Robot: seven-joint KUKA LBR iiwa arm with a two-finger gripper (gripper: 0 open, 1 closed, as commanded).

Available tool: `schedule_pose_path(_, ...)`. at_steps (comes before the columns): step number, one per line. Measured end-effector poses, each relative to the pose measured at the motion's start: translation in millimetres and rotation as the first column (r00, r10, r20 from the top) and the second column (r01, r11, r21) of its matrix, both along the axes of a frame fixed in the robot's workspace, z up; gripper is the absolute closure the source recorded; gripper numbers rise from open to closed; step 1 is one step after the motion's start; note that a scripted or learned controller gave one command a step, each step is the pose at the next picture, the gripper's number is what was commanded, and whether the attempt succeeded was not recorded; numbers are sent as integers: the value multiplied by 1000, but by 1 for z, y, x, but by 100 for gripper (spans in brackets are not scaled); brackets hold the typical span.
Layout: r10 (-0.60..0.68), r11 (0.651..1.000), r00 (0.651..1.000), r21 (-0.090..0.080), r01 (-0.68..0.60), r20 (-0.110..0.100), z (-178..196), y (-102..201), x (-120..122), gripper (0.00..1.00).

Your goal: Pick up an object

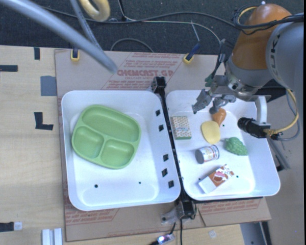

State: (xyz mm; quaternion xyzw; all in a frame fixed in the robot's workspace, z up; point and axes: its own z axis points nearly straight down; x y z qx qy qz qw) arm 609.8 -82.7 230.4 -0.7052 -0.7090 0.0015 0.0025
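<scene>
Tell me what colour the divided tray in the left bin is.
Light green; the divided tray shows best in the camera view.

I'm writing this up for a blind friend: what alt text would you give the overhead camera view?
A robot arm's gripper hovers over the right bin, beside a small orange item; that bin also holds a yellow piece, a green piece, a small jar, a patterned card and a red-and-white box. The left bin holds a green divided plate.

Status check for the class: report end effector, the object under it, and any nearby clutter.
End effector open, above right bin. Orange item beside fingertips, ungrasped. Yellow item close below it.
</scene>
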Motion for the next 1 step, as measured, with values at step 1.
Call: schedule_pose_path(1,-1,1000,1000,-1,1,-1,-11,48,-14,100)
